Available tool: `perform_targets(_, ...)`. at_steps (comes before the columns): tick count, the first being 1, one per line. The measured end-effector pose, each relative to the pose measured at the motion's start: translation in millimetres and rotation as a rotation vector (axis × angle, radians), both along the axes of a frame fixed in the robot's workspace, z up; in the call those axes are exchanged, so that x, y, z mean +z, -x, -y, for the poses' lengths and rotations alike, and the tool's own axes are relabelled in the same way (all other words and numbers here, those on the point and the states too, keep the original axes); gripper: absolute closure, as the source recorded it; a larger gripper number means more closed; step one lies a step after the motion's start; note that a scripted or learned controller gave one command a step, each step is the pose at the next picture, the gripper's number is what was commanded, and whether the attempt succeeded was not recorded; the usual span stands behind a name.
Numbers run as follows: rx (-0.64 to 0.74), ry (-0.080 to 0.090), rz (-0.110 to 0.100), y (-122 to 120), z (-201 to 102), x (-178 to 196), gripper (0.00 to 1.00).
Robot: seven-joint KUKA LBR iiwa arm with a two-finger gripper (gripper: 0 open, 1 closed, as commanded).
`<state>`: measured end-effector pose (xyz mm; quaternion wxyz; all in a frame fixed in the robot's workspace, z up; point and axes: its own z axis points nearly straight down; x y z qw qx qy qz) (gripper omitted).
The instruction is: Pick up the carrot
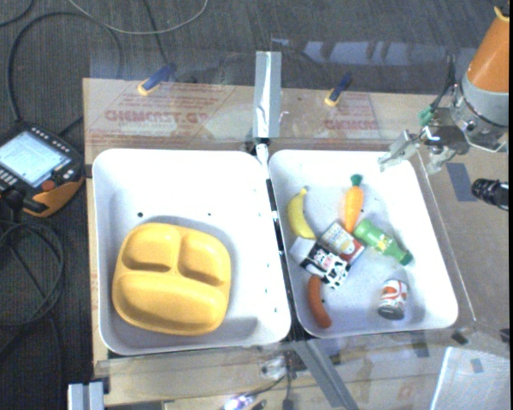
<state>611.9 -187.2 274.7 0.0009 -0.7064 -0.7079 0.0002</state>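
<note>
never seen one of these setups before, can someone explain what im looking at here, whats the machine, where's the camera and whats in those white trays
This is one picture from a camera fixed above a bench, looking down at a slant. The machine at the upper right is a robot arm, grey with an orange band; its gripper, a two-finger claw, hangs over the far right corner of the right bin and holds nothing.

Two shallow white bins sit side by side. The left bin holds a yellow divided tray. The right one holds toy groceries: the carrot the arm is meant to pick up, a banana, a green bottle, a small printed carton, a sausage and a can.

The handheld controller lies on the floor at left.
</note>
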Motion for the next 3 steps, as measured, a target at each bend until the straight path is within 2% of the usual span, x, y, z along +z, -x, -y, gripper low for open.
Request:
perform_targets(1,0.242,-0.002,0.003,-3,-31,-175,0.0)
perform_targets(2,0.241,-0.004,0.004,-3,-32,-166,1.0)
perform_targets(3,0.163,0.001,0.001,-24,-111,-91,1.0)
